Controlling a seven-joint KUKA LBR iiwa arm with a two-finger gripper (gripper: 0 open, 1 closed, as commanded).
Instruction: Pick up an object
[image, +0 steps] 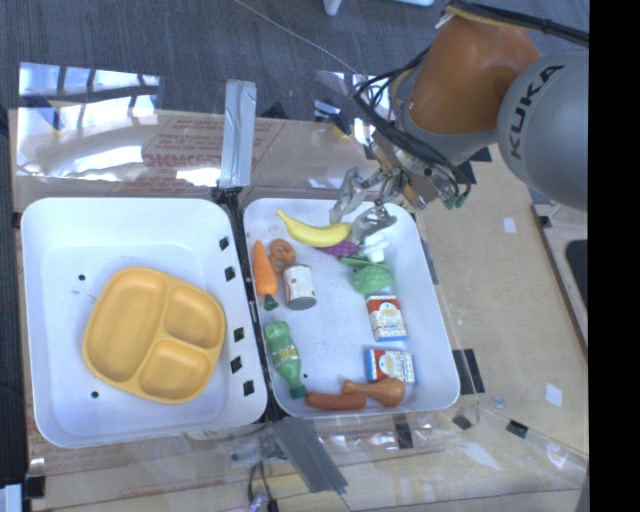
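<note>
Gripper (362, 212) positioned just above banana (312, 232), fingers spread apart, nothing clamped. Carrot (263, 270) and can (299, 286) seen below banana; yellow tray (153, 333) far left of banana.

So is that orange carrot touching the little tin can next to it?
Apart. The camera view shows a strip of white bin floor between the orange carrot and the small tin can.

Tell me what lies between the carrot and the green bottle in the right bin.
In the camera view, nothing lies between the carrot and the green bottle: just bare white bin floor. The can stands off to the side.
</note>
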